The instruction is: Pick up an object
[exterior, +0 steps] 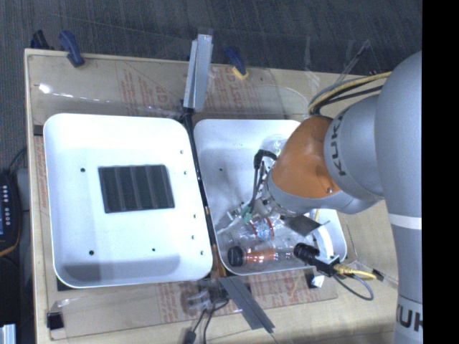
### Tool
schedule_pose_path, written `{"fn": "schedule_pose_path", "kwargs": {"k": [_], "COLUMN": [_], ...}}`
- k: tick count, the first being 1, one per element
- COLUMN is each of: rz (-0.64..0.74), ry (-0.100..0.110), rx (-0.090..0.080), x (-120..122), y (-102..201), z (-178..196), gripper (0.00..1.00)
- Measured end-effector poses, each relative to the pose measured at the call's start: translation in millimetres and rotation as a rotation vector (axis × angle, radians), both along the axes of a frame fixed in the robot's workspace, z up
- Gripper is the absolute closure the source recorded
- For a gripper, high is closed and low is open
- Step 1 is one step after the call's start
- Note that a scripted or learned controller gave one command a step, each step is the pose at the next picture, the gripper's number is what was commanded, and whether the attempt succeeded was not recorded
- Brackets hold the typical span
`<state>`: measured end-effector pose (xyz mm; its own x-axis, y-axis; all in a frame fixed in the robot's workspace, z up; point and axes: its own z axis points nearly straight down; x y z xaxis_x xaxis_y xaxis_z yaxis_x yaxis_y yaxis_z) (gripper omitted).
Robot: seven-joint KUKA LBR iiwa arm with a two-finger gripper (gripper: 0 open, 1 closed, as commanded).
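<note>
My gripper [252, 213] hangs low in the right bin [222, 156], under the orange wrist band, and its tip is among crumpled clear plastic items [247, 228] near the bin's front. Just in front of it lies a clear plastic bottle [264, 254] with a reddish label and a black cap [234, 255], on its side along the front wall. The arm hides the right half of this bin. I cannot tell whether anything sits between the gripper's tips.
The left bin [72, 192] holds a dark grey ridged rectangular block [136, 188] near its middle. A grey bar [197, 70] stands at the back between the bins, with blue clamps [72, 49] on the bench's far edge.
</note>
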<state>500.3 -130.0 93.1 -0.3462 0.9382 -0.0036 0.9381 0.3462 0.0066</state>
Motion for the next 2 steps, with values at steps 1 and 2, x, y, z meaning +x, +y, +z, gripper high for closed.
{"fn": "schedule_pose_path", "kwargs": {"k": [1, 2], "rz": [0.057, -0.175], "ry": [-0.007, 0.005], "rx": [-0.009, 0.0], "x": [-19.6, -4.7], "y": [2.5, -27.9], "z": [2.4, 28.9], "gripper": [0.0, 0.0]}}
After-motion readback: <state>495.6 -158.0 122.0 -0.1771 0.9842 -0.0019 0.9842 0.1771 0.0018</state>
